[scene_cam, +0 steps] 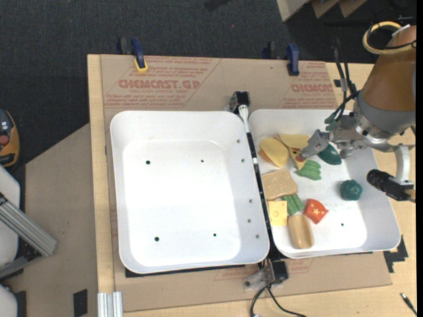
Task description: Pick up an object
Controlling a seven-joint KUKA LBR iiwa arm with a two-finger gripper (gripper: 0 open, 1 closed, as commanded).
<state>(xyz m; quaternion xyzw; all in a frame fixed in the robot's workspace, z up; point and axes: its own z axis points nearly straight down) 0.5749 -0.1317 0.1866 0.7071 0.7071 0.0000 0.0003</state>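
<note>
Cardboard-topped bench (198, 78), two white bins side by side; left bin (178, 190) bare, right bin (370, 233) full of toy food. Green leafy toy (308, 170) lies mid-bin, ruffled, beside bread slice (278, 183) and yellow wedge (294, 140). Gripper (322, 142) low over bin near dark green piece (328, 154); finger state: cannot tell.
</note>
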